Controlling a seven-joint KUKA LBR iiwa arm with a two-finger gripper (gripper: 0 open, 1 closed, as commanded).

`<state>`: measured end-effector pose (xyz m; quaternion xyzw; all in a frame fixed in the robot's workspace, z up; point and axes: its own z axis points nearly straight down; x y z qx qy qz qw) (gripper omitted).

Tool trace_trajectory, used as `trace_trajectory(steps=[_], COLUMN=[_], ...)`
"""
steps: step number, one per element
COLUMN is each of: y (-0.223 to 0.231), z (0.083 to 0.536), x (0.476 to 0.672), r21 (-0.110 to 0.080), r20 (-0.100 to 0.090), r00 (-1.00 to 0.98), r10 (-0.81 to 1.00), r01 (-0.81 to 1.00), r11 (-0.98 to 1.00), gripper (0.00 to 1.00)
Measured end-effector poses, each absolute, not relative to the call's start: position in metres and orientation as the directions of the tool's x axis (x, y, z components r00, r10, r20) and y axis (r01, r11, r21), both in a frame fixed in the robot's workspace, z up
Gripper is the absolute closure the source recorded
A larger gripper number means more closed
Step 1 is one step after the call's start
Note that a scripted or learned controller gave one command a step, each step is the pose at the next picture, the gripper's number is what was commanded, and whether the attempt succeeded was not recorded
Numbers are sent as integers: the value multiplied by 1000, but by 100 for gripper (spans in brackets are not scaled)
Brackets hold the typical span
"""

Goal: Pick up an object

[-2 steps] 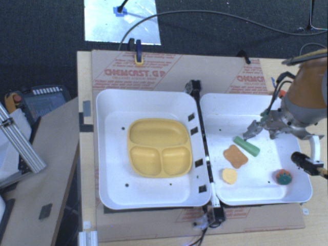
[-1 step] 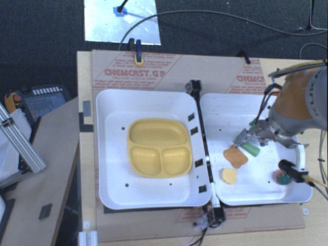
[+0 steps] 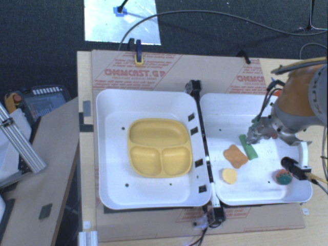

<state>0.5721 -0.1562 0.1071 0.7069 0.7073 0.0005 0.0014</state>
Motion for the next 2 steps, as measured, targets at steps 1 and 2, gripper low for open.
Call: trace_trajectory(steps=[1, 2], y=[-153, -153], z=[153, 197], x=[580, 583], r21=[6, 6], r20=[-1, -2], r00=[-4, -4], r10=[1000, 1000], r01=[1000, 1000], r11=[4, 4], gripper=[100, 100])
